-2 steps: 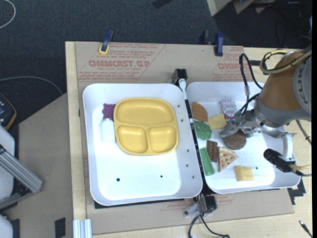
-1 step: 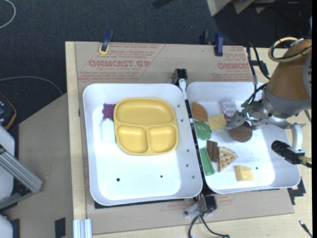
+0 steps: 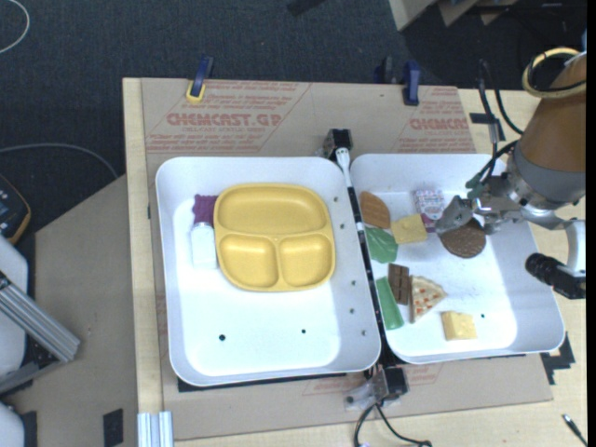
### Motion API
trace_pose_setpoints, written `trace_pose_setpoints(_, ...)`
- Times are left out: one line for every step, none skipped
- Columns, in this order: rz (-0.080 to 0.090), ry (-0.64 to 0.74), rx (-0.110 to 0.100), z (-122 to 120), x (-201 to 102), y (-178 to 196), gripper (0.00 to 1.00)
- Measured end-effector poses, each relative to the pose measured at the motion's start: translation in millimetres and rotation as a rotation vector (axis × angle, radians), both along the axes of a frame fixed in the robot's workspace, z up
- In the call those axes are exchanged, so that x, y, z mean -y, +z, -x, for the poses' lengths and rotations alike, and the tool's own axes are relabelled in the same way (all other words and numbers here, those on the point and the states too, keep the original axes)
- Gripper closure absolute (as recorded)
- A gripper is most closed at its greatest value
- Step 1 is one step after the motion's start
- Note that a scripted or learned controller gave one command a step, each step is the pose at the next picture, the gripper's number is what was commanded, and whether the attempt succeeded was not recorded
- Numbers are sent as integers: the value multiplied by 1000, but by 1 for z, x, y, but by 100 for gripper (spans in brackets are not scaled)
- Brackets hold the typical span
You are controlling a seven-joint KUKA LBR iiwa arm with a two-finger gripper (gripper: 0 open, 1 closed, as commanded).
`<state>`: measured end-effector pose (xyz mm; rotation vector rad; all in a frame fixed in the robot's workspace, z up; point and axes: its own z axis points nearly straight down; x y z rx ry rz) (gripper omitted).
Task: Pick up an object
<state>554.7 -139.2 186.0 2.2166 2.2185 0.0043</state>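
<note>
Brown disc (image 3: 466,245) — likeliest target, judging by where the arm is; lies flat on the floor of the right bin (image 3: 531,329), toward its far right part, well apart from the left bin (image 3: 177,277) with its yellow divided plate (image 3: 275,236).

Gripper (image 3: 463,214) — hangs right over the disc's far edge, seemingly touching or just short of it; cannot tell whether wide or narrow, since the wrist hides the working end; nothing visibly held, and no sign of the disc leaving the floor.

Judged progress — reach done, or nearly; grasp unconfirmed; lift not yet begun; so most of the task left.

Other candidates close by in the same bin: yellow cheese block (image 3: 408,229) and pink-and-white wrapped piece (image 3: 428,200) just left of the gripper; brown bread-like piece (image 3: 375,210) and green leaf (image 3: 380,245) by the dividing wall; pizza slice (image 3: 426,296) and small cheese cube (image 3: 458,325) nearer the front; all apart from the disc, so little risk of catching two at once.

Remaining, as a guess: close on the disc, raise it clear, check that it comes along.
</note>
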Motion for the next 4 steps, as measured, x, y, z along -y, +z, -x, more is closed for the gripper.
trace_pose_setpoints(1, 0, 2, -2, 0, 42, 100)
trace_pose_setpoints(-1, 4, -1, -37, -37, 32, 100)
trace_pose_setpoints(-2, 4, 0, -69, -74, 43, 100)
trace_pose_setpoints(-3, 3, -6, -75, -101, 31, 100)
